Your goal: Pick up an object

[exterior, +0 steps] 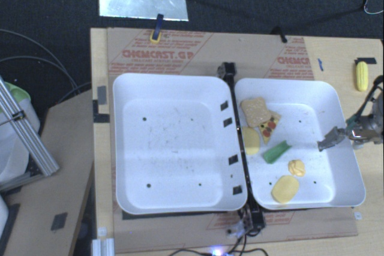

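Two white bins side by side on the bench: left bin (174,147) bare, right bin (312,105) carries all the objects, bunched toward its left half. The arm enters at the right edge; the gripper (331,139) sits over the right bin's right side, nothing between its fingers, well apart from every item. Open or closed, cannot tell; it's too small and blurred.

Objects, big to small: tan bread slice (254,110) near the divider, probably light foam or plastic, flat, hard to pinch from above, better taken by an edge. Yellow lemon-like piece (285,189) near the front wall, rounded, likely smooth and slippery, grab across the narrow middle. Pale yellow chunk (251,141) just below the bread. Green wedge (276,151) mid-bin, lying tilted, stiff-looking, narrow enough to span across its short side; the best candidate, I'd say. Pizza-like slice (269,125) touching the bread. Small orange-yellow lump (296,167) closest to the gripper, light, may roll.
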Tool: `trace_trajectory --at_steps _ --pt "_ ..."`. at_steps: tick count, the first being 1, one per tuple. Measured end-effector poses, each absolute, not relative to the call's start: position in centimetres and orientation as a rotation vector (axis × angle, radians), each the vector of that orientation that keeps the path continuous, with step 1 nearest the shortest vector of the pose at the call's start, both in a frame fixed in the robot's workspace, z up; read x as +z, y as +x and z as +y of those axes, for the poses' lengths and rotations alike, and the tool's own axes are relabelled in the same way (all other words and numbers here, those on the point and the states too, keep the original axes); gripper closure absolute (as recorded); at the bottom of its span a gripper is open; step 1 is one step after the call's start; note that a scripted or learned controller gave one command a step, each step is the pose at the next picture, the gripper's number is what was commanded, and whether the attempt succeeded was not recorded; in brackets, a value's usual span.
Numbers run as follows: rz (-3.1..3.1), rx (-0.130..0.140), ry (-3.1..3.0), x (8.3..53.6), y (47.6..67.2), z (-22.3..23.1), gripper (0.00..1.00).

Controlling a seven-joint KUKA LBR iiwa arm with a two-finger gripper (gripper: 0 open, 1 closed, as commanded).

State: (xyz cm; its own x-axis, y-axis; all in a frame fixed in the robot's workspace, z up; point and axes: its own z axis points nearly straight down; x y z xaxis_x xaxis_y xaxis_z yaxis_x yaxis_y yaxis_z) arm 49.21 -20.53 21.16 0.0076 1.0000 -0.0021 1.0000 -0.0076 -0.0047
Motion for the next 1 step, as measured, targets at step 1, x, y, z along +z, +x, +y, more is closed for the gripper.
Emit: trace_trajectory --at_steps 1 --pt "-2.217 0.005 -2.216 11.80 48.43 -20.61 0.00"
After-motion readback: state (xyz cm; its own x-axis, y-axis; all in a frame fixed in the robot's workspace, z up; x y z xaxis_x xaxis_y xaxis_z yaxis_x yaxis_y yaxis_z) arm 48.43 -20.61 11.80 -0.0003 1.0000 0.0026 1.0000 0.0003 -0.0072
